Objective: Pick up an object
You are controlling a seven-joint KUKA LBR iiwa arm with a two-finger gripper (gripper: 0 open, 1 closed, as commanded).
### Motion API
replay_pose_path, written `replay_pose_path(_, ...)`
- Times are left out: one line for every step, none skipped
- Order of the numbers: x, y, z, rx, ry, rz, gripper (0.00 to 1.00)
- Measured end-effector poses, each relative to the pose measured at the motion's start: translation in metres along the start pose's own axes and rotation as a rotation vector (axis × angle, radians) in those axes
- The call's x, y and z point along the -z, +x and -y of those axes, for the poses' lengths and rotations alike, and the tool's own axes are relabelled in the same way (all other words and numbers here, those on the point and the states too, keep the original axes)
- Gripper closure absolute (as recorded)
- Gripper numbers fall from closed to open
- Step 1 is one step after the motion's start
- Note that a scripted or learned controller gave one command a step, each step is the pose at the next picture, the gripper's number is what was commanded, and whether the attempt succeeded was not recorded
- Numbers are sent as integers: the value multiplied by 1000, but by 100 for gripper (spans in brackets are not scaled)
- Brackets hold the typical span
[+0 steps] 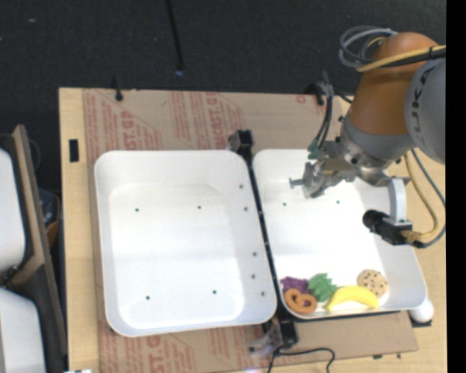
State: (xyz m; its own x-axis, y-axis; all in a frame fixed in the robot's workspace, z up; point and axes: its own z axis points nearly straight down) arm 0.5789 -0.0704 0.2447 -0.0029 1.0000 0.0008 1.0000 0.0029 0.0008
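Note:
Several small toy foods lie along the near edge of the right bin (326,235): purple grapes (294,284), an orange pretzel-like ring (300,302), a green leafy piece (322,286), a yellow banana (351,298) and a round cookie (372,283). My gripper (317,182) hangs over the far part of the right bin, well apart from the foods. I see nothing between its fingers; the fingers are too small and dark to read.
The left bin (179,239) lies beside the right one, with a black clip (241,141) at the far end of their shared edge. Brown cardboard (179,119) covers the bench beneath. A black fitting (384,225) hangs from the arm over the right bin.

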Motion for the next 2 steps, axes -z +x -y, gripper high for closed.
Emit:
replay_pose_path(-4, 43, -7, 0, 1, 0, 100)
replay_pose_path(4, 90, -13, 0, 0, 0, 100)
